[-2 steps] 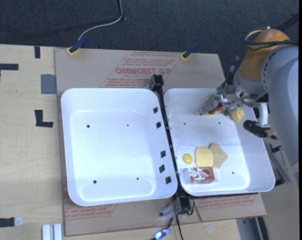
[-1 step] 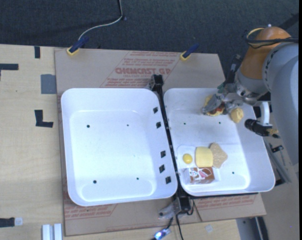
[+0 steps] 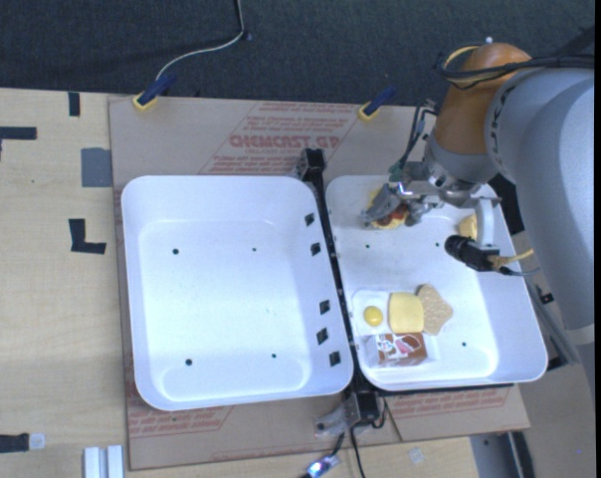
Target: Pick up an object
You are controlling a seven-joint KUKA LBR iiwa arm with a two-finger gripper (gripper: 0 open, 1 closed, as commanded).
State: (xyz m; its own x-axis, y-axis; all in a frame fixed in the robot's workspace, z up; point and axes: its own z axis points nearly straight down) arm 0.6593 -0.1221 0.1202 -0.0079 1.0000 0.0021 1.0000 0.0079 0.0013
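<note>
Your gripper [image 3: 388, 207] is low at the right bin's [image 3: 500, 371] far left corner, directly over a small yellow-brown object [image 3: 390, 219] lying just beneath its tip, though whether it grips that object you cannot tell from here

I read the two shallow white plastic bins [image 3: 221, 292] as smooth, faintly glossy. Brown printed cardboard sheet [image 3: 271, 139] beneath looks matt. Grey arm casing [image 3: 559, 157] shows satin sheen.

Looks like a robotics lab: two white bins [image 3: 221, 287] clamped onto a cardboard sheet [image 3: 271, 137], black tape marks [image 3: 82, 235] on the wooden bench [image 3: 42, 297], loose cable [image 3: 206, 53].
</note>
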